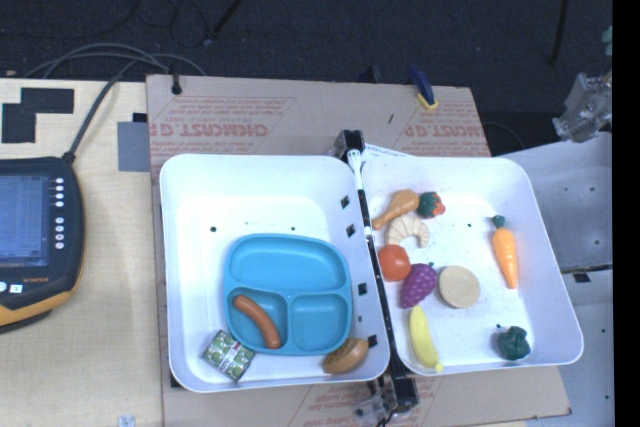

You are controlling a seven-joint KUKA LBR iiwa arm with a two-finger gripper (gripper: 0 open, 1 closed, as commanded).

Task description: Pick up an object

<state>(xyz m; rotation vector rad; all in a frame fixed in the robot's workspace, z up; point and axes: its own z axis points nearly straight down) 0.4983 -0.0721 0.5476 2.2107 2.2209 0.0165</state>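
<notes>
Claw [588, 110] glimpsed at right edge, grip state cannot be told. Carrot [506, 255] lies nearest below-left; approach advised along its axis, clear of bin wall [545, 205].

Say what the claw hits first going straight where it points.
Probably the grey bench beside the right bin, no toy: the claw sits past that bin's far right corner. Direction and depth are unclear.

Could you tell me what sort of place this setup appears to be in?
Most likely a robotics lab bench for pick-and-place tests. Two white bins sit on cardboard and hold toy food, such as a carrot and a sausage on a blue divided plate. A teach pendant lies alongside.
</notes>
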